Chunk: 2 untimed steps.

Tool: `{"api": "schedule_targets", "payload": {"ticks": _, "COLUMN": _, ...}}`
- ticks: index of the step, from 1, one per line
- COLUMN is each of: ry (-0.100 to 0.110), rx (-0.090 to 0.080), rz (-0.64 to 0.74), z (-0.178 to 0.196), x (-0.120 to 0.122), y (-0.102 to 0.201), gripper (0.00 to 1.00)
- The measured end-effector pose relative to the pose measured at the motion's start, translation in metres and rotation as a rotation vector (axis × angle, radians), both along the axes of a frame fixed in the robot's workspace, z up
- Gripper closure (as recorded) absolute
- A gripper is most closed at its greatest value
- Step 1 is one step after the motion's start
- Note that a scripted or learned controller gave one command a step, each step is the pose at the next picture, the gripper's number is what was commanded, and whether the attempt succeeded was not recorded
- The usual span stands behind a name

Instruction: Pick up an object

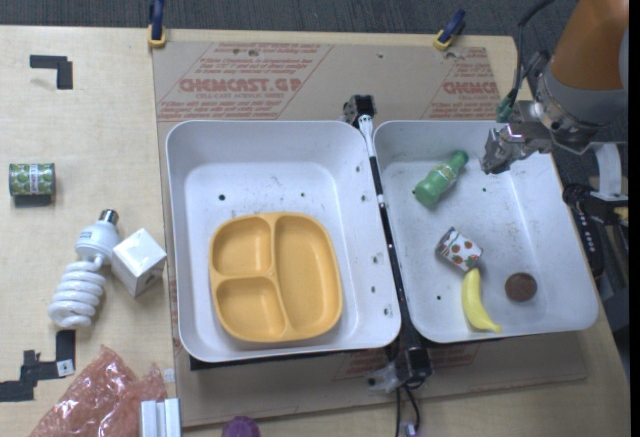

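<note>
The right bin (560, 225) holds a green bottle (439, 180) lying near its back left, a small patterned cup (459, 250) on its side at the middle, a yellow banana (478, 302) near the front, and a brown round disc (520, 287) to the banana's right. My gripper (497, 157) hangs over the back right part of this bin, just right of the green bottle and apart from it. Nothing shows between its fingers.
The left bin (190, 225) holds a yellow divided plate (275, 277). Outside the bins on the left lie a white spiral light bulb (85, 270), a white cube (139, 261), a green can (32, 180) and a pink mesh bag (95, 395). Cables hang at the right edge.
</note>
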<state>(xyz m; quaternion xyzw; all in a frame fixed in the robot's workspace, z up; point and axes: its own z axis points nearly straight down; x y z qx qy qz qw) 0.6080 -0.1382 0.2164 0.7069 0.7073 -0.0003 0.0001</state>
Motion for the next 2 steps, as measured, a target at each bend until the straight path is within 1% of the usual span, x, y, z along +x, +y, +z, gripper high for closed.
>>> {"api": "schedule_targets", "payload": {"ticks": 1, "ry": 0.0, "rx": 0.0, "rz": -0.001, "z": -0.124, "x": -0.009, "y": 0.028, "gripper": 0.0}}
{"api": "schedule_targets", "payload": {"ticks": 2, "ry": 0.0, "rx": 0.001, "rz": -0.003, "z": -0.124, "x": -0.058, "y": 0.044, "gripper": 0.0}}
